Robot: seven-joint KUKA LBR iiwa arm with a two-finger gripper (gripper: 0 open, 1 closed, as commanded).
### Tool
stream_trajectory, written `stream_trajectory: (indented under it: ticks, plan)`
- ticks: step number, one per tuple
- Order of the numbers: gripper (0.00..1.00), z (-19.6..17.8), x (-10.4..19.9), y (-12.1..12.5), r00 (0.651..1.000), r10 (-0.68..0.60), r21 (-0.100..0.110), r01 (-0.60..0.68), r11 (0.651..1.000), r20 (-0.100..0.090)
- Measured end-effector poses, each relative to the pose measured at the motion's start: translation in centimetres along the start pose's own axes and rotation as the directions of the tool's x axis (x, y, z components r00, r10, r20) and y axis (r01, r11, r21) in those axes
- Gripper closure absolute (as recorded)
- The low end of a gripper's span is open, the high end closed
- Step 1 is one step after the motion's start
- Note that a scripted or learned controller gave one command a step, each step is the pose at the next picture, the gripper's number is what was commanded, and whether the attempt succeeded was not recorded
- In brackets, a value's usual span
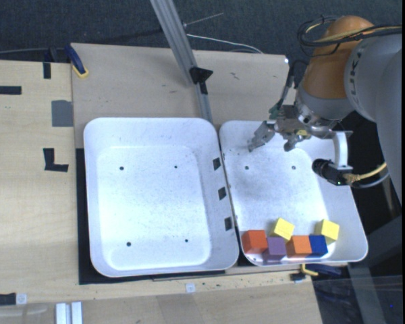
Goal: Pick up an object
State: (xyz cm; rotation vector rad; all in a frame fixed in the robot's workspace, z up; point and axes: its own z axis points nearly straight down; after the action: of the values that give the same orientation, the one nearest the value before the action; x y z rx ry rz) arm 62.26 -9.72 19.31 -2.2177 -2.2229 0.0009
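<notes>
While the arm [354, 66] reaches in from the right, its jaws [275, 139] hang spread apart with nothing between them, over the far end of the right bin [270, 187]. One grey finger [260, 138] slants down toward the bin's far left corner, and the other sits just beside it to the right.

The table [27, 133] is pale wood, marked with short strips of dark tape and a grey square patch. A lighter board [135, 79] lies on it under both bins, and a dark mat shows at the near edge of the left bin [148, 194]. A slim metal rail [179, 42] runs at a slant from the top of the view down to the gap between the bins. Dark floor lies beyond the board's far edge.

All the blocks sit crowded along the near wall of the right bin, well apart from the jaws. An orange block [255, 240] is leftmost, a purple block [277, 248] touches it, then a second orange block [299, 246] and a blue block [317, 245] follow in a row running left to right. A yellow block [283, 229] rests just behind the purple one, turned cornerwise, and another yellow block [329, 230] sits behind the blue one. Each is roughly cubic, with no clear long axis.
</notes>
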Motion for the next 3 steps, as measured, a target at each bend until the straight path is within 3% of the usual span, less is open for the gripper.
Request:
stream_trajectory:
  ticks: [1,2,3]
  plan:
    - [0.0,7.7,-0.4,4.0,1.0,0.0,0.005,0.0,1.0,0.002]
    - [0.0,-0.3,1.9,-4.0,1.0,0.001,-0.003,-0.001,1.0,0.0]
    - [0.0,10.4,0.3,5.7,1.0,-0.003,0.014,0.002,1.0,0.008]
